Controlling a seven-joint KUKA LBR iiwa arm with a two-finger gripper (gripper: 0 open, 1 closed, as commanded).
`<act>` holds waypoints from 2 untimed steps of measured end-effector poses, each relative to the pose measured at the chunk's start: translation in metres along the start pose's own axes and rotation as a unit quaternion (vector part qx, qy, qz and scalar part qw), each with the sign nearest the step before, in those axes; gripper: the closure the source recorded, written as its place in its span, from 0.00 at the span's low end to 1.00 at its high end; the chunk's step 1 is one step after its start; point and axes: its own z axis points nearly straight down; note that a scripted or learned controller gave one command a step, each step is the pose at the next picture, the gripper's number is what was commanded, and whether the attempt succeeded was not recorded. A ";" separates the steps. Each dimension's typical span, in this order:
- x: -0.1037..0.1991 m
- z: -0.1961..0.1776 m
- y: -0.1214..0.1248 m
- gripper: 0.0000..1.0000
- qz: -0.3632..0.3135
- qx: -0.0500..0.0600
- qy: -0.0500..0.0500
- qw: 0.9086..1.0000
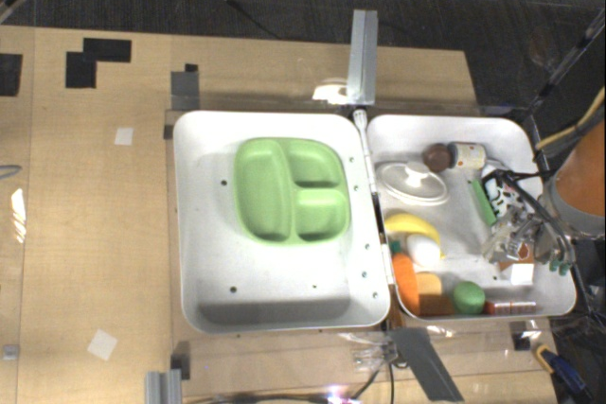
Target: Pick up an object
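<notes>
The right bin [454,126] holds several small objects. A white lid [413,183] lies at its left, with a brown ball [436,157] and a small bottle [469,154] behind it. A yellow banana [413,225], a white egg [425,252], an orange carrot [405,276], a brown block [434,296], a green ball [469,297] and a red tube [511,306] crowd the front. A green marker [482,200] lies near the middle. My gripper [516,246] hangs low over the bin's right side, just right of the marker, above a small white item [521,273].
The left bin [204,232] holds a green divided tray [290,189]. A metal post [364,57] stands behind the seam between the bins. The arm's orange band [579,184] and cables [516,189] overhang the right bin's right rim.
</notes>
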 end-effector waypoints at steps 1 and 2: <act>-0.036 -0.060 0.030 1.00 0.051 0.000 0.014 0.999; -0.038 -0.048 0.013 1.00 -0.091 -0.002 0.016 0.996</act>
